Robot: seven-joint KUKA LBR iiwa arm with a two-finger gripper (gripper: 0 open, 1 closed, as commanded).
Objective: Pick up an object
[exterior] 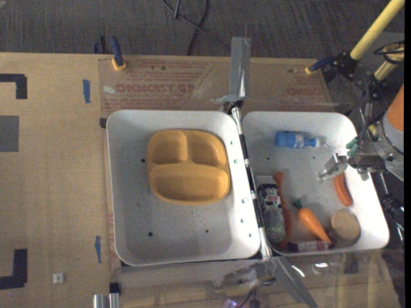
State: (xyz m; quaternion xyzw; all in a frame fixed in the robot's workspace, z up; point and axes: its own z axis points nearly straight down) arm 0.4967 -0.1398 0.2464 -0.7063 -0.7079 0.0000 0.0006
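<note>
- Two white bins side by side on a bench: left bin (128, 236), right bin (270, 124).
- In the left bin, a yellow divided plate (188, 165), upside down, toward the far half.
- Along the right bin's left wall, a small bottle with a black-and-white label (273, 209), lying lengthwise.
- Just beside it, a thin orange stick (283, 201), running toward the near wall.
- Near the far wall, a blue bottle (297, 140), on its side, white cap pointing right.
- Toward the near wall, a toy carrot (311, 222), green top pointing up-left; below it a flat red bar (308, 245) against the wall.
- In the near right corner, a tan round block (346, 225).
- Above that block, a small orange sausage shape (343, 190), slanted.
- At the right bin's right side, the gripper (337, 167), low over the bin floor, fingers slightly spread, nothing between them.
- Sausage shape just below and right of the fingertips, close but apart; blue bottle up-left; carrot down-left.
</note>
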